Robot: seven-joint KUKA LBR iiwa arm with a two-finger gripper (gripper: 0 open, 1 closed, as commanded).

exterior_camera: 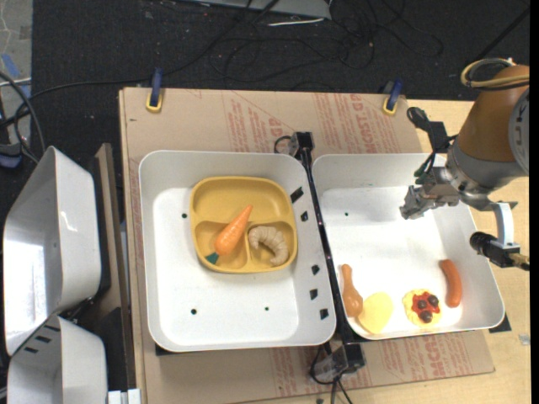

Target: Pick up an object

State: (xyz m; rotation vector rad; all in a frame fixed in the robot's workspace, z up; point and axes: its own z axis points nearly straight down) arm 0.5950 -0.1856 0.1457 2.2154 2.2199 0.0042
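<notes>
Inspecting the right bin [396,225] first: what did it hold?

— A sausage [452,282] lay near the right wall. Along the front edge sat a small pizza [423,305], a yellow disc [376,310] and a drumstick [350,291], the disc touching the drumstick.

And the gripper [416,202]?

— It hung over the bin's back right part, well apart from every item. Nothing sat between its fingers. Whether it was wide or narrow, I could not tell.

The left bin [168,301]?

— It carried a yellow divided plate [210,196] toward the back. A carrot [233,231] lay tilted across its divider, a shrimp [269,243] in the front right compartment, just beside the carrot.

The tabletop [236,120]?

— Brown board, both bins side by side, touching along the middle.
</notes>
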